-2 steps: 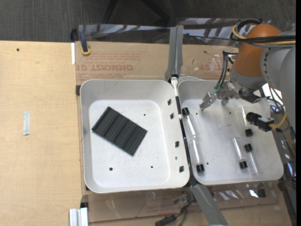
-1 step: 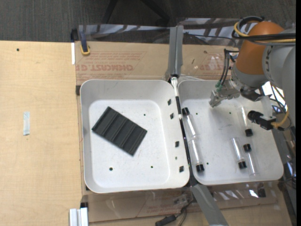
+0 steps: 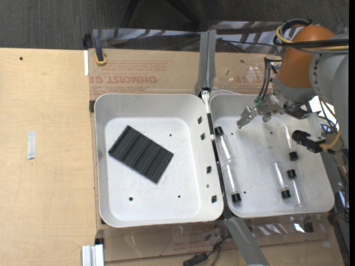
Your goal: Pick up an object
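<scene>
Arm: the gripper (image 3: 248,117) hangs over the top of the right bin (image 3: 327,204), tilted left — nothing between its fingers, and I can't tell how wide they stand.
Right bin: clear tubes with black caps — one long tube (image 3: 227,169) along the left wall, two shorter tubes (image 3: 280,179) near the lower right.
Left bin (image 3: 105,204): one dark ribbed slab (image 3: 140,153), lying flat and askew.
Handling: the tubes look light, stiff, slick, likely to roll — best pinched across the middle. The slab is flat, harder to grip.
</scene>
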Robot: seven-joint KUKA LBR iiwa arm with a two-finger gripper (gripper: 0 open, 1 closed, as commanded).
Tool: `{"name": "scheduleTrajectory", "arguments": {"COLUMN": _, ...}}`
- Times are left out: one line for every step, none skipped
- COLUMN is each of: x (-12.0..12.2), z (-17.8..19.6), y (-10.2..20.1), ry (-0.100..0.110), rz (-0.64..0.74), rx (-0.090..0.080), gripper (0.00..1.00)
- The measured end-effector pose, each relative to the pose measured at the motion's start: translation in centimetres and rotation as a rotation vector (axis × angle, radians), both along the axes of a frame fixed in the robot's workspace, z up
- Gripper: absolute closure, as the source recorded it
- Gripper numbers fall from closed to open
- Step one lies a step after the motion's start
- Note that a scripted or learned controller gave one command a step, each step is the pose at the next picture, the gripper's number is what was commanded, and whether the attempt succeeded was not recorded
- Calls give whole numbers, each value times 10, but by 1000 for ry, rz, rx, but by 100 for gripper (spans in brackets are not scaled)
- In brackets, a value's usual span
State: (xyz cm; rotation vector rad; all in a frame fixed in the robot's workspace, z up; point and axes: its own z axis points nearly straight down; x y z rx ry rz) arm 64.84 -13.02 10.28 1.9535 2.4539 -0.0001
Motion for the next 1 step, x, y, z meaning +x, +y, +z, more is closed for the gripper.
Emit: {"name": "scheduleTrajectory", "arguments": {"x": 0, "z": 10, "y": -1, "ry": -2, "rz": 0, "rx": -1, "gripper": 100}}
